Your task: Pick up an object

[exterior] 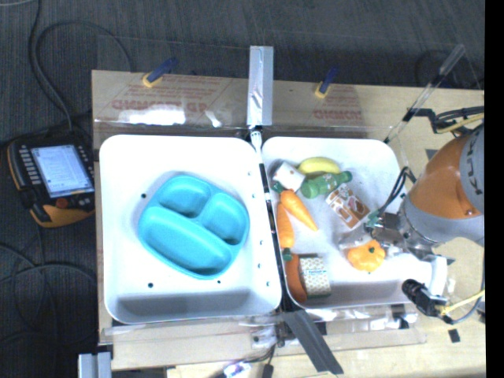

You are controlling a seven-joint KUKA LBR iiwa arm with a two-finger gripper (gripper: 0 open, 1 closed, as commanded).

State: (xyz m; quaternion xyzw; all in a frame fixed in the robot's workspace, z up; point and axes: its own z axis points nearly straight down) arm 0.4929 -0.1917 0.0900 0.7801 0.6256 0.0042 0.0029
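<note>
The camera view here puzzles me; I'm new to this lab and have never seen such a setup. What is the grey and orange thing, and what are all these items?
The picture comes from one camera fixed above a bench, looking down at a slant. The grey and orange shape on the right is a robot arm reaching in; its job is to pick up an object. Its gripper sits low over the right bin, close to an orange toy fruit, but whether it grips anything is hidden.

Two shallow white bins stand side by side. The left bin holds a blue divided tray. The right bin holds a banana, a green bottle, a toy carrot, a clear packet and a roll of tape. The handheld device with a screen on the floor at left is probably the robot's controller.
</note>
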